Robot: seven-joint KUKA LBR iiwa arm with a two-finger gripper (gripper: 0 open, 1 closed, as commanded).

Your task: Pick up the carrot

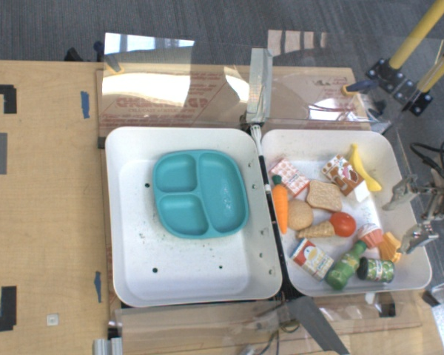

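The carrot is orange with a small green top. It lies in the right bin, lengthwise along the bin's left wall, with its green end pointing to the back. A round cookie touches its right side, and a pink-and-white carton sits just behind its top.
Toy food crowds the right bin: a banana, a cracker, a tomato, a green bottle, a can and a small carton. The left bin holds a teal divided plate. Metal clamps stand past the right rim.
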